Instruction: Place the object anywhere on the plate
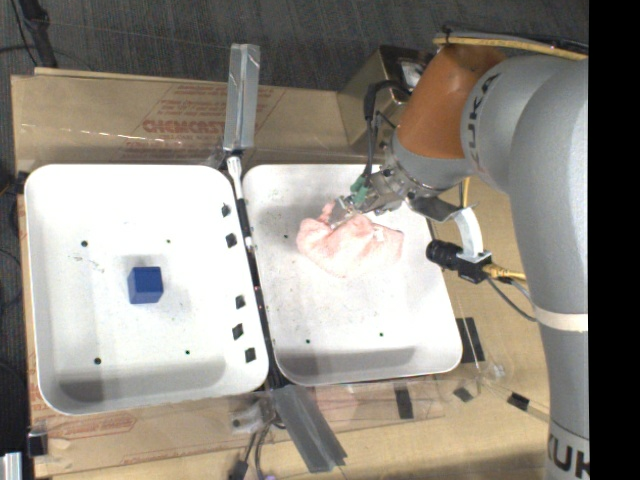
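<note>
The gripper hangs low over the far part of the right bin, right at the far edge of a crumpled pink cloth. Whether its fingers are spread or closed on the cloth cannot be told. The left bin holds a blue block near its middle, well apart. The right bin's near half lies bare.

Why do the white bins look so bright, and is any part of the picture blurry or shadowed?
Camera view: strong overhead light washes out both bins, the left bin near featureless; soft grey shadows pool along their near walls; the blue cube is crisp, the pink cloth pale and soft-edged, the gripper small and indistinct.
</note>
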{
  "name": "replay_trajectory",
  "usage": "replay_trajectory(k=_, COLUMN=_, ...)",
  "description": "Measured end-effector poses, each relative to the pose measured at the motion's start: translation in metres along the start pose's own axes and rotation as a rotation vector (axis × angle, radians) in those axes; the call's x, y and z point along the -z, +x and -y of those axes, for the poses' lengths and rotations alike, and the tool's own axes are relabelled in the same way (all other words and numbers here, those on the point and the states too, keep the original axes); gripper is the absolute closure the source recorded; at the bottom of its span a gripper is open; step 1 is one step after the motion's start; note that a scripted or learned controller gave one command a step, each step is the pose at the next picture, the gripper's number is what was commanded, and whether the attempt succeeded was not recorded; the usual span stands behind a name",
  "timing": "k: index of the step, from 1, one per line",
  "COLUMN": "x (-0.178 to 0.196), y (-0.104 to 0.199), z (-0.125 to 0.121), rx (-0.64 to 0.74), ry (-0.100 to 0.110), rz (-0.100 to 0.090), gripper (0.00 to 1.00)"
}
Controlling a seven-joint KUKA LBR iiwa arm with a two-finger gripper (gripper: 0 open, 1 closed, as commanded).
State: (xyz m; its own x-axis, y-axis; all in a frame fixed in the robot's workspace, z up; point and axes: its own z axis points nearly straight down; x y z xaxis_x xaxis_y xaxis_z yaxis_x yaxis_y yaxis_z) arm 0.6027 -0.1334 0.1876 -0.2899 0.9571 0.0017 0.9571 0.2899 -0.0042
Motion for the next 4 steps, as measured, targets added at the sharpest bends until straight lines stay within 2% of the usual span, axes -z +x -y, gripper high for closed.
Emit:
replay_trajectory(k=1, x=0.044, y=0.001, z=0.000, rx=0.008, ry=-0.002, rz=0.001, gripper=1.00)
replay_trajectory(k=4, x=0.035, y=0.155, z=-0.009, rx=1.223, ry=0.001, rz=0.001, gripper=1.00)
